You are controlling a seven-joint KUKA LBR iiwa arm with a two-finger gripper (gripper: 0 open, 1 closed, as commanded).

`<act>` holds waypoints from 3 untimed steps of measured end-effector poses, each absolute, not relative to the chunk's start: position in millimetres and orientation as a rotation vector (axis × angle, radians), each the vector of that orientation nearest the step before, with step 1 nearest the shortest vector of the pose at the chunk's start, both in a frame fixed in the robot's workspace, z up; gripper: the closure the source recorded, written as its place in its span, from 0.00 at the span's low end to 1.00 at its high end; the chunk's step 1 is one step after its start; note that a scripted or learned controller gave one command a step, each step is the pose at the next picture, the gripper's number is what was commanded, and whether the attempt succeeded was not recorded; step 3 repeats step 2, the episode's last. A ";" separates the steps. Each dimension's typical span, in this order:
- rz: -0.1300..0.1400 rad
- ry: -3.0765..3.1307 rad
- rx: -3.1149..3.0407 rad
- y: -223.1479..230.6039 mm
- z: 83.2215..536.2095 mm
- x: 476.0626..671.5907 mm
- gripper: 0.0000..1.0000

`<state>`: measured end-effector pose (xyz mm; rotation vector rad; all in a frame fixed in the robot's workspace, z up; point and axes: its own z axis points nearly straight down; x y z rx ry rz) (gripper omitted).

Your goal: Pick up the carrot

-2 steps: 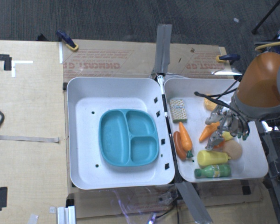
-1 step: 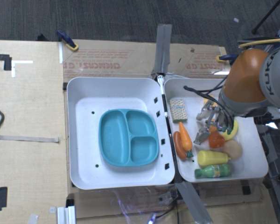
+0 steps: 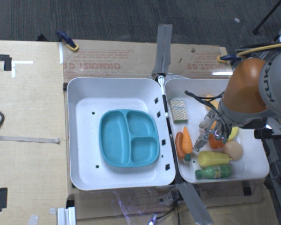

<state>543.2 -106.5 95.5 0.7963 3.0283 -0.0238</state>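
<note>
Carrot (image 3: 187, 140) is lying in the right bin (image 3: 257, 172), close to that bin's left wall, with its thin tip pointing toward the near edge. A red-orange pepper-like toy (image 3: 180, 146) is touching it on the left side. I am guessing the carrot is a light plastic toy, hard and smooth, so it could slip. The thick middle looks like the best place to pinch it, across its narrow sides.

The gripper (image 3: 205, 137) is hanging just to the right of the carrot, low in the bin. Its fingers (image 3: 200, 143) are looking spread a little, with nothing sitting between them. They are near the carrot but I am not seeing them touching it.

Around the gripper a yellow toy (image 3: 214, 159), a green bottle (image 3: 213, 172), an egg (image 3: 233, 150) and a small box (image 3: 179, 110) are crowding the bin. The left bin (image 3: 79, 172) is holding a blue divided plate (image 3: 129, 138).
</note>
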 end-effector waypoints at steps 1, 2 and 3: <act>-0.001 3.031 0.779 -95.2 104.4 546.8 1.00; 0.000 2.849 1.315 -21.7 192.0 517.4 1.00; 0.000 2.849 1.315 -21.7 192.0 517.4 1.00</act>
